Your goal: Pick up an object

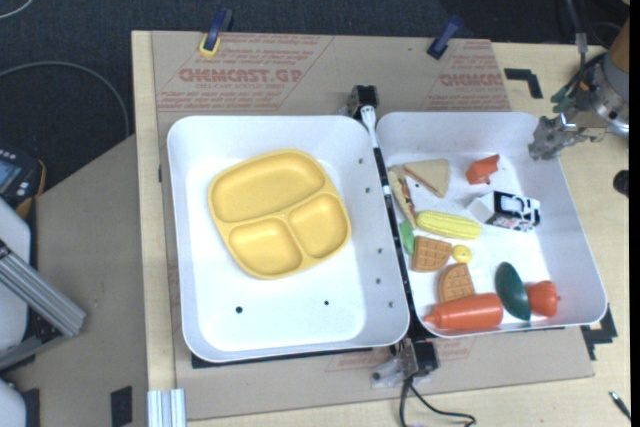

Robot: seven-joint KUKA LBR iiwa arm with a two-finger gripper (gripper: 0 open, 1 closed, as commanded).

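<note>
Toy food (450, 226) | in right bin (580, 235) | gripper (553, 140) near far-right rim, apart | grip state unclear

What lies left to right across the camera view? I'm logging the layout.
Yellow three-compartment plastic plate → yellow toy corn cob → small black-and-white toy car → claw over the right white bin's far right corner.
</note>
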